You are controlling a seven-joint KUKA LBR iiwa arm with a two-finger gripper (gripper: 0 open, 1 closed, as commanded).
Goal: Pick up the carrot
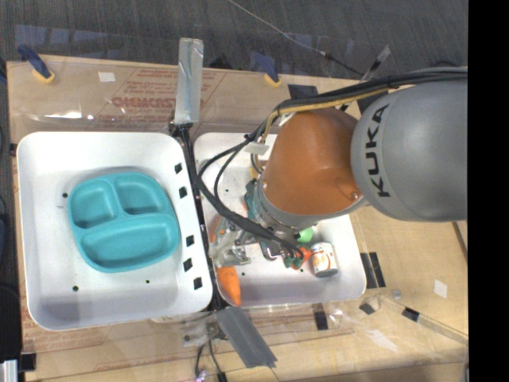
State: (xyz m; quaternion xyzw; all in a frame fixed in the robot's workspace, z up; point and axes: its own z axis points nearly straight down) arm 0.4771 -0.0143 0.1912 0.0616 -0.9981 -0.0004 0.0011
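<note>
Camera view: claw [238, 249] above carrot [229, 285].

right bin [350, 281]: mostly hidden by arm [358, 165] | end effector [238, 245]: fingers indistinct

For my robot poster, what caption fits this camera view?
Robot arm reaches into the right bin, near an orange carrot.

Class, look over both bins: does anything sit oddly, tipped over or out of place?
Two things. The carrot lies jammed into the near left corner of the right bin, against its wall. A small can lies tipped on its side near the bin's front. The teal divided plate in the left bin sits flat and looks normal.
</note>
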